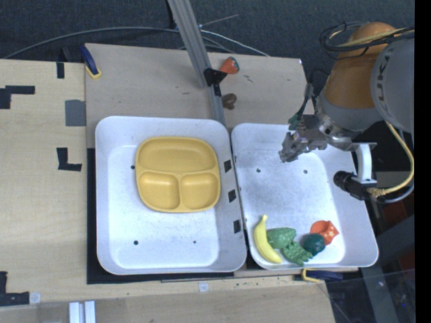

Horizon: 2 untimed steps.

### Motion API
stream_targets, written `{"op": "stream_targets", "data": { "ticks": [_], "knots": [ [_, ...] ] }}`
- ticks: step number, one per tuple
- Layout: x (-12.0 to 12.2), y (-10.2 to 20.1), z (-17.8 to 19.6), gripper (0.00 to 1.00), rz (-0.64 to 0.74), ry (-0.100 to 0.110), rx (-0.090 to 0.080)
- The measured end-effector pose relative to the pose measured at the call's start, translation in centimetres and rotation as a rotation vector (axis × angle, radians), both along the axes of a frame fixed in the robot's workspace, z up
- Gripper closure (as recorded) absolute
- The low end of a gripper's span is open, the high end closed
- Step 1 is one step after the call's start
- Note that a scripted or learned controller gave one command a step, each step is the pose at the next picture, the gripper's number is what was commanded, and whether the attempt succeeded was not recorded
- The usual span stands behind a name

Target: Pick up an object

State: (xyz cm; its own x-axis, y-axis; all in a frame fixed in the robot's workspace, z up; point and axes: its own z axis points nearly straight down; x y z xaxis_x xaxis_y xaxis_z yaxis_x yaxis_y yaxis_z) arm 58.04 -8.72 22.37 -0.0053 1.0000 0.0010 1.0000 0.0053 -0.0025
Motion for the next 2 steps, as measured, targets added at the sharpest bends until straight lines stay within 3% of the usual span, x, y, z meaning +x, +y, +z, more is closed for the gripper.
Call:
{"op": "stream_targets", "data": {
  "ticks": [2],
  "knots": [
    [-2.0, 11.8, 1.6, 1.0, 0.003, -0.001, 0.002]
  ]
}}
